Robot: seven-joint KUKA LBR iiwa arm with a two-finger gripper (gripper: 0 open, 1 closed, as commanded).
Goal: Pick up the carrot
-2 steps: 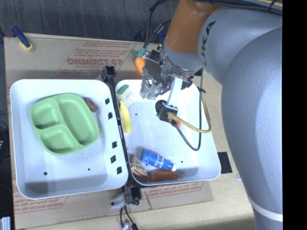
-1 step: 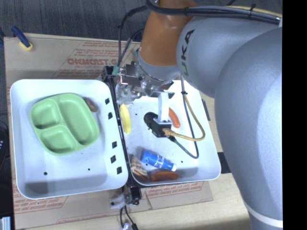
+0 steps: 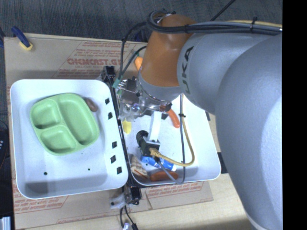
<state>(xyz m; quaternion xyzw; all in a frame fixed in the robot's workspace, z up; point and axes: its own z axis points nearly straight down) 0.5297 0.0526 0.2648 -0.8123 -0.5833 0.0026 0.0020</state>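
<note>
The carrot (image 3: 174,119) is not picked up yet. It lies in the right bin (image 3: 207,143), a small orange stick peeking out just under the big arm (image 3: 230,80). The gripper (image 3: 130,110) hangs low over the left side of that bin, near the wall between the bins. The carrot is a little to its right, close by but not held. The grab is left to do

Left of the claw (image 3: 133,110) you see a white bin (image 3: 29,176) holding a pale green tray (image 3: 64,123). The arm (image 3: 230,80) above it is grey with an orange band (image 3: 160,56). Right of the claw lies an orange carrot (image 3: 174,120). Below it sit a blue item (image 3: 154,162) and a yellow piece (image 3: 126,126). The counter (image 3: 72,56) is tan cardboard with red print.
</note>
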